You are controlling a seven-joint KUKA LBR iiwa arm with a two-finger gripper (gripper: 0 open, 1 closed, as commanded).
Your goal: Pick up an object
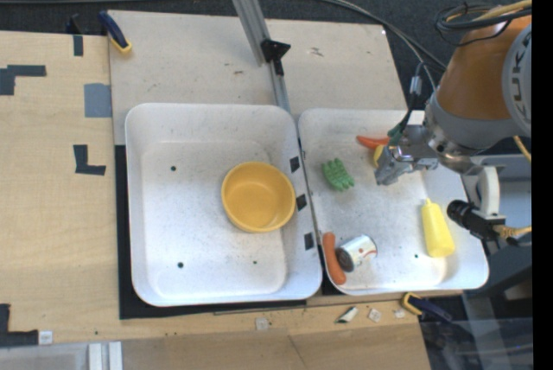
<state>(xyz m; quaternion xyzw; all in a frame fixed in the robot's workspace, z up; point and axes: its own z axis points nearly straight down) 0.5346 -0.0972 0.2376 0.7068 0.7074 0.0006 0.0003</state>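
My gripper (389,168) hangs over the upper middle of the right bin (380,273), its metal fingers pointing down and left. Just up and left of it lies a small orange and yellow piece (371,142), partly hidden by the gripper. A green ridged toy (339,174) rests to the gripper's left. At the bin's right side lies a yellow corn cob (436,227). Near the front left corner sit an orange carrot (333,258) and a small silver and white can (356,251). A yellow bowl (257,196) stands in the left bin (164,213).
A grey metal pole (251,5) slants across the back of the bench toward the bins' shared wall. Cables (406,40) run behind the right bin. A blue and yellow clip (115,32) lies at the far left corner of the board.
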